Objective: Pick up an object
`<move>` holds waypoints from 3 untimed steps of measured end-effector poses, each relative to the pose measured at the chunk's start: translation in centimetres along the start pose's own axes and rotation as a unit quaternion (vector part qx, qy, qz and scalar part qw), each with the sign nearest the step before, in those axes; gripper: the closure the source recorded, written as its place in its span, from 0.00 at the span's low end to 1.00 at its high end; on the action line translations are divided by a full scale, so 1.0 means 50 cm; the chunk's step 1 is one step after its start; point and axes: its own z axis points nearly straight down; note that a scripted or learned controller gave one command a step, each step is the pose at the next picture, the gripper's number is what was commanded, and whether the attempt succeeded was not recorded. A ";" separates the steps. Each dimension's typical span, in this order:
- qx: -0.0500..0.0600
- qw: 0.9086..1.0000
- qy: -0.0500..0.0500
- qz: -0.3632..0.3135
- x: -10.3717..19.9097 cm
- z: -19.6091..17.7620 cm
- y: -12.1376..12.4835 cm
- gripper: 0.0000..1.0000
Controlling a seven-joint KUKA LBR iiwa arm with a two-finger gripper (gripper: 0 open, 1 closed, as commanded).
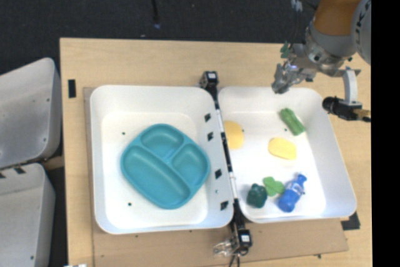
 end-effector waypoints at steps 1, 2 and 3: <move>0.001 1.000 0.000 -0.004 0.119 -0.004 -0.012 1.00; 0.002 1.000 0.001 -0.004 0.240 0.009 -0.036 1.00; 0.001 1.000 0.000 -0.004 0.351 0.020 -0.049 1.00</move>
